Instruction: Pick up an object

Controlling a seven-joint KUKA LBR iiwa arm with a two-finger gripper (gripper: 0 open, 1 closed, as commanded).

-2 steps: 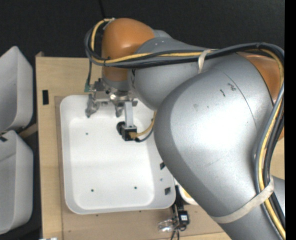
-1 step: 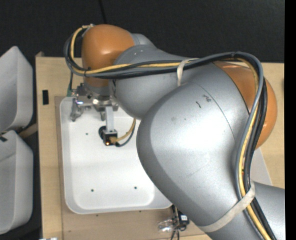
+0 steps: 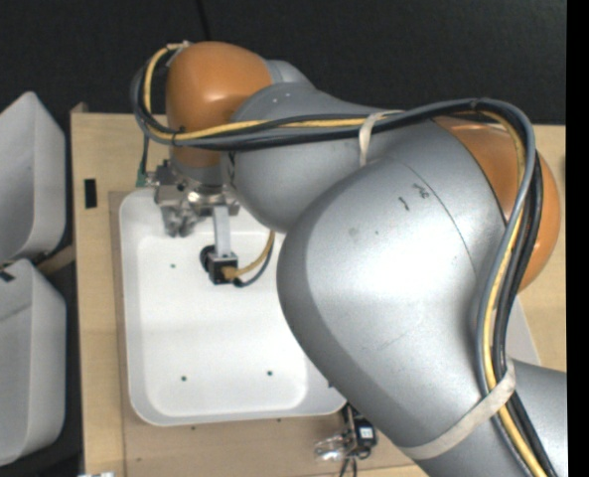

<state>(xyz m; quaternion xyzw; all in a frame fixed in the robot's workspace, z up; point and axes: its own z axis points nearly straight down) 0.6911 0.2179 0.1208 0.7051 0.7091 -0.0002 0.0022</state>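
At the white bin's (image 3: 195,351) far left corner the gripper (image 3: 186,213) hangs low; open or closed, I cannot tell. The arm (image 3: 393,266) hides much of the bin, so the object's place is unclear: best to close only once something sits squarely beneath

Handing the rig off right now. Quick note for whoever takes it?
Gripper: low over the upper left corner of the white bin as the camera sees it. Open or shut can't be told from here.
Objects: the arm covers the bin's right side, so anything lying there is hidden.
Done: no pick confirmed.
Left: find an object, grasp it, lift it clear of the bin.
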